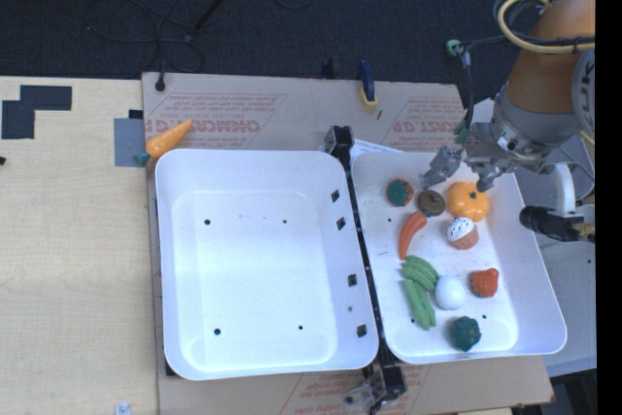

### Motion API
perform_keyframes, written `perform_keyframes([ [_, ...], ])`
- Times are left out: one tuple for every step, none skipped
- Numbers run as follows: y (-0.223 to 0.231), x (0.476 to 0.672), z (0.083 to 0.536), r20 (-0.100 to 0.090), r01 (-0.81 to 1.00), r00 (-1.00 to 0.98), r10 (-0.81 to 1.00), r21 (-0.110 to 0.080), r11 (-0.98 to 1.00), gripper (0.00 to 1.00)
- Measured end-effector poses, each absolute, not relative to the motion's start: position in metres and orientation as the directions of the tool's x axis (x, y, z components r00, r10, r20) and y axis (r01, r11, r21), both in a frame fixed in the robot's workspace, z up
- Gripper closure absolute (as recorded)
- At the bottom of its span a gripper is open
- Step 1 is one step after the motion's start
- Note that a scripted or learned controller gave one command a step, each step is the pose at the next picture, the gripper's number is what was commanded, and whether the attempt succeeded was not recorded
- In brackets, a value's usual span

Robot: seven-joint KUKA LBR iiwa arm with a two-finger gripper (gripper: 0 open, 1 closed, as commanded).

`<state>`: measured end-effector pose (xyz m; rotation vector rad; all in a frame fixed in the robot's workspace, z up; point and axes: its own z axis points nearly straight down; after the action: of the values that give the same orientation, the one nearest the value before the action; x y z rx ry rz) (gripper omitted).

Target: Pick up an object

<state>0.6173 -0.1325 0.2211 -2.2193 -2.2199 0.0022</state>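
The arm is on its approach: the gripper point(465, 168) hangs spread wide and holds nothing, above the far end of the right bin point(544, 306). Just beneath it sit the orange pumpkin point(468, 201) and, smaller, the brown nut point(431, 202) (both graspable). Next, I judge, it must centre over one and descend.

orange carrot point(167, 138) outside bins, blue clamp point(367, 83)
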Motion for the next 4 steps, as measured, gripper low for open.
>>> perform_keyframes([
  [-0.147,0.626,0.08,0.0,1.0,0.001,1.0,-0.007,-0.001,0.0],
  [-0.123,0.644,0.088,0.001,1.0,-0.003,1.0,-0.001,0.003,0.0],
  [-0.114,0.643,0.087,0.001,1.0,-0.003,1.0,-0.004,0.003,0.0],
  [-0.115,0.642,0.097,0.002,1.0,-0.001,1.0,-0.008,0.001,1.0],
])
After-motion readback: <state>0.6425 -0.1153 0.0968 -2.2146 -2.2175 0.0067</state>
